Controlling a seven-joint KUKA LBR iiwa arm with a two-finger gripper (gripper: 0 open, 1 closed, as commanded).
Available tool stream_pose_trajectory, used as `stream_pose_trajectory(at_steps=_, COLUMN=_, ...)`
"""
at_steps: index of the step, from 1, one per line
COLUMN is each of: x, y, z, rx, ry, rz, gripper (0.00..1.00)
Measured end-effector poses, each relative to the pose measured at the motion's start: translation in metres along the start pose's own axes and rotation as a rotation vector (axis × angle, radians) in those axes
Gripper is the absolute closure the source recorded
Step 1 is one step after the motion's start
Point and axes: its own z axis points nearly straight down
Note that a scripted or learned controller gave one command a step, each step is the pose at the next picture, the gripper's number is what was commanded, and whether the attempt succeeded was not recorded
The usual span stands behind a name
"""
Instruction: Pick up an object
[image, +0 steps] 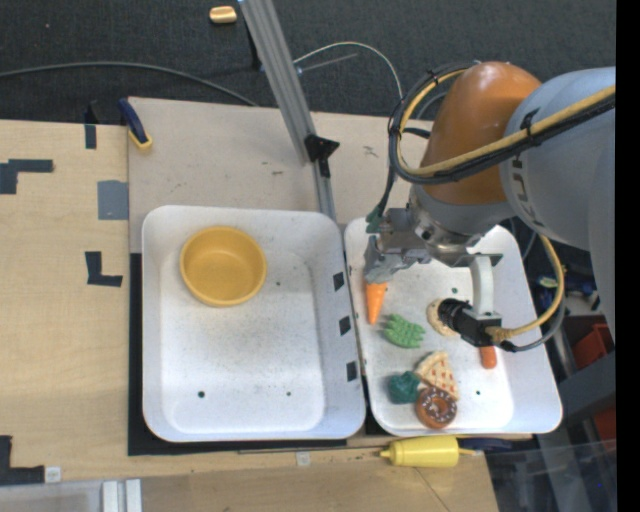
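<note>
My gripper (381, 268) hangs over the top left part of the right bin (530, 400), just above an orange toy carrot (375, 301). Below the carrot lies a green leafy toy (403, 331). Further down are a dark teal toy (404, 387), a pizza slice (438, 372) and a chocolate donut (436, 408). A pale cookie-like piece (437, 317) and a small orange-red piece (488, 356) lie toward the right. Nothing shows between the gripper's fingers.
The left bin (250, 400) holds a yellow bowl (222, 264) in its upper left part. A yellow bottle-shaped item (428, 453) lies on the bench below the right bin. A slanted metal pole (290, 100) rises behind the bins.
</note>
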Motion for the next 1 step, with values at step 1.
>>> stream_pose_trajectory(at_steps=1, x=0.0487, y=-0.0045, z=0.0205, rx=0.001, ry=-0.001, rz=0.000, gripper=1.00)
